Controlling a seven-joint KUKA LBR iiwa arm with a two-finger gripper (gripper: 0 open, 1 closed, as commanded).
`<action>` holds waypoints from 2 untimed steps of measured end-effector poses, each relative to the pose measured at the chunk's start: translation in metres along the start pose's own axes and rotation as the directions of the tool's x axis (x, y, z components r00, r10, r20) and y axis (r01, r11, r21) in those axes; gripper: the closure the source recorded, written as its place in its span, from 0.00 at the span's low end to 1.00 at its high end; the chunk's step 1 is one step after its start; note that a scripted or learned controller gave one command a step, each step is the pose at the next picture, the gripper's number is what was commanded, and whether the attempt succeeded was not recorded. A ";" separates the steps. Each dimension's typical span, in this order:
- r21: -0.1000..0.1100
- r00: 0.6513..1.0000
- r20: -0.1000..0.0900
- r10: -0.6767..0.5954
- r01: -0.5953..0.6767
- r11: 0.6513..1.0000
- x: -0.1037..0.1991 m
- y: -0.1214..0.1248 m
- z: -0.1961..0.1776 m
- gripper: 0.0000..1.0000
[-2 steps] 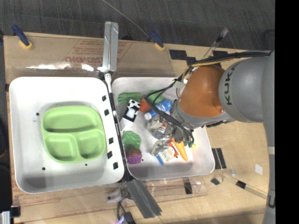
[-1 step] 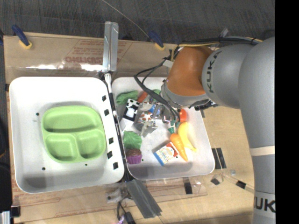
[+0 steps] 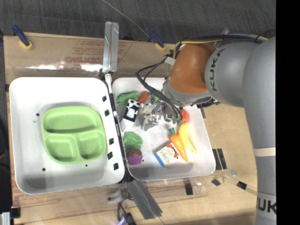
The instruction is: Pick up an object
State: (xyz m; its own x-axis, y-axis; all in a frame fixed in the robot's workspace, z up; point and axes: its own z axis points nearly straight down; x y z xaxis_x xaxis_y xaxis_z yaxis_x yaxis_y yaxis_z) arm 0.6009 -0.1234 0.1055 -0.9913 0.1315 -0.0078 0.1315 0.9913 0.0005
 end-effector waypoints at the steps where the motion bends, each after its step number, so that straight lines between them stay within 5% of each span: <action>1: 0.001 0.920 -0.005 -0.391 0.391 0.920 0.024 -0.094 -0.039 1.00; 2: -0.004 0.894 -0.004 -0.448 0.448 0.894 -0.003 -0.028 -0.028 1.00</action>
State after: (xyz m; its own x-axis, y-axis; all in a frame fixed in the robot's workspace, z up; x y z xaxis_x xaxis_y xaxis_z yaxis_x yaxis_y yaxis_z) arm 0.5999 -0.1512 0.1338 -0.9451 -0.3266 -0.0030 -0.3266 0.9451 0.0013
